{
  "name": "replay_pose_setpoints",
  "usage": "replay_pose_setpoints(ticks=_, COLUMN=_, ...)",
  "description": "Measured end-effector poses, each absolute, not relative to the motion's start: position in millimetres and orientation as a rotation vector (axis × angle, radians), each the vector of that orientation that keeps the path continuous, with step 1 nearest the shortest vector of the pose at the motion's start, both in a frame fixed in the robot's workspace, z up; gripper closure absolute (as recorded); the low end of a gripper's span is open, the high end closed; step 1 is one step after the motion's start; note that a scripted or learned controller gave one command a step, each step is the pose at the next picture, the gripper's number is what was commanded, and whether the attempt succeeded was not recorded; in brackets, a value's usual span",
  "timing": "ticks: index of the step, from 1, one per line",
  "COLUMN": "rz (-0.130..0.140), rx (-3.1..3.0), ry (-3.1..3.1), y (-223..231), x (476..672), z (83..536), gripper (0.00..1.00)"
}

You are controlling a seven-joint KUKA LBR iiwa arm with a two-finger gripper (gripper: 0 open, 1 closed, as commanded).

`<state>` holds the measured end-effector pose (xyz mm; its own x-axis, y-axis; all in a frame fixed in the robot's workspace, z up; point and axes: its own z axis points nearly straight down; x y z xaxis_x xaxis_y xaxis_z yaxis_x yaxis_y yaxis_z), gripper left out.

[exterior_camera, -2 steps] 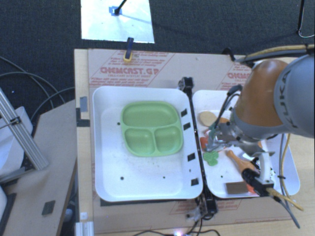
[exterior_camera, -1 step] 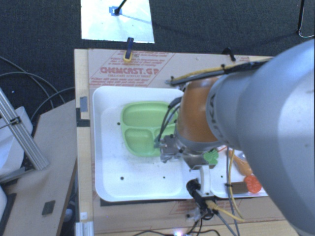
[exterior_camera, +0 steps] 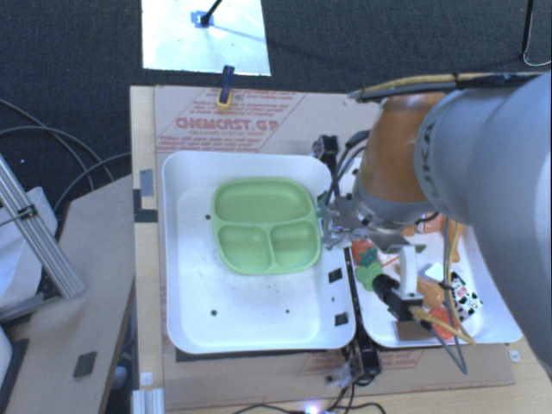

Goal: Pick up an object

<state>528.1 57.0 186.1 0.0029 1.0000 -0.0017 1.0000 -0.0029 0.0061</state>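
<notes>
A green divided plate (exterior_camera: 263, 227) lies in the left bin (exterior_camera: 194, 317), toward its far right side. My gripper (exterior_camera: 343, 229) hangs under the orange wrist band, over the rim between the two bins and just right of the plate's edge. The arm covers most of the right bin (exterior_camera: 496, 330). A small green object (exterior_camera: 368, 275) and a red-orange one (exterior_camera: 366, 254) lie just below the gripper in the right bin. I see nothing held.
Near the right bin's front edge lie a black-and-white spotted toy (exterior_camera: 466, 298), orange sticks (exterior_camera: 442, 319) and a brown block (exterior_camera: 414, 331). The bins rest on cardboard (exterior_camera: 228, 123). A grey table with a metal rail (exterior_camera: 34, 231) stands to the left.
</notes>
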Motion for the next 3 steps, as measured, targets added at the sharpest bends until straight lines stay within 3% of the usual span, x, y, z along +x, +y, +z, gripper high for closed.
replay_pose_setpoints(ticks=2, rz=0.006, rx=2.207, ry=2.232, y=60.6, x=527.3, z=205.4, gripper=1.00)
replay_pose_setpoints(ticks=3, rz=0.009, rx=2.207, ry=2.222, y=113.8, x=571.8, z=82.0, gripper=1.00)
